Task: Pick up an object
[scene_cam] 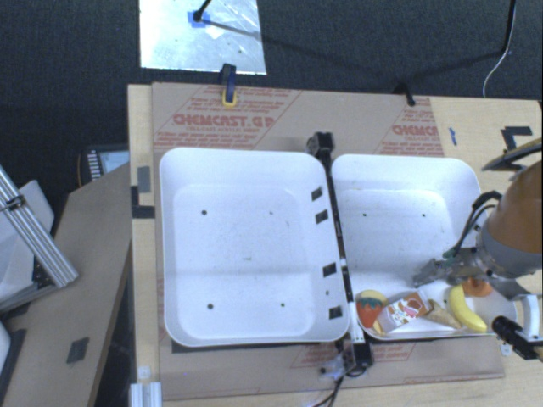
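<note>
Nearest you, along the front wall of the right bin [399, 176], lies a small cluster of objects. From left to right you have a round red-and-orange piece [370, 309], a white packet with red print [400, 314], a tan cone-shaped piece [440, 315] and a yellow banana [466, 309]. They sit close together, the packet touching the round piece on one side and the cone on the other. A small orange object [478, 287] lies just behind the banana, right under the arm's wrist.

The arm [516, 227] comes in from the right edge and hangs low over the right bin's right side. Its gripper [441, 269] is down near the bin floor, just behind the cluster, above the cone and the banana. You cannot tell from this angle whether it is spread or closed, and nothing can be seen held in it.

To the left, the left bin [246, 244] sits beside the right one, the two touching along a black hinged strip [332, 227] with dark clips.

Farther back, both bins rest on a brown cardboard sheet [288, 117] printed in red, laid on the desk [140, 134]. A yellow-and-black clamp [229, 86] grips the sheet's far edge. Beyond that, a shiny silver panel [202, 24] lies on the dark carpet [382, 24], with a patch of blue tape [198, 19] on it.
</note>
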Motion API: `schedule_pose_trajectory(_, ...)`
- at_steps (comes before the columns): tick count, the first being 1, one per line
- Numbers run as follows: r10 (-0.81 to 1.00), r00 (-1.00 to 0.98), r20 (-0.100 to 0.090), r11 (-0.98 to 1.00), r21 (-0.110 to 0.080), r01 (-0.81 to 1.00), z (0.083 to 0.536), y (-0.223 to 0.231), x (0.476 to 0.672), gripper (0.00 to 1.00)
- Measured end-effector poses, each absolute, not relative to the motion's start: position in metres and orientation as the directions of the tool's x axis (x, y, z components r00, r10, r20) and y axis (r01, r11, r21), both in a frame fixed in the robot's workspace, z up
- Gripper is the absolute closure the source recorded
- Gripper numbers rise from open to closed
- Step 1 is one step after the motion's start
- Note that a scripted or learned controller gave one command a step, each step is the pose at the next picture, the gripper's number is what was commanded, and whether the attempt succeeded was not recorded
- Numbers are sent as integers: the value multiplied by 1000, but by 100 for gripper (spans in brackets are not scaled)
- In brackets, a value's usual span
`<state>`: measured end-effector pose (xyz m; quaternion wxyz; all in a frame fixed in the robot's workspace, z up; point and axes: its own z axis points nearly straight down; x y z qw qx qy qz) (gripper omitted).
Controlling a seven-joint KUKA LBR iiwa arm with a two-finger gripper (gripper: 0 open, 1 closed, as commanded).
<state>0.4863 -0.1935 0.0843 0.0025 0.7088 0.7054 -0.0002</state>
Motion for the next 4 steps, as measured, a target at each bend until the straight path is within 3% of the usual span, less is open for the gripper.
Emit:
schedule_pose_trajectory(1,1000,-4,-4,4,8,1000,136,-208,515,0)
schedule_pose_trajectory(2,1000,-4,-4,5,11,1000,224,-207,522,0)
schedule_pose_trajectory(3,1000,-11,-2,11,16,1000,349,-150,498,0)
schedule_pose_trajectory(4,1000,-11,-2,11,19,1000,479,-85,487,0)
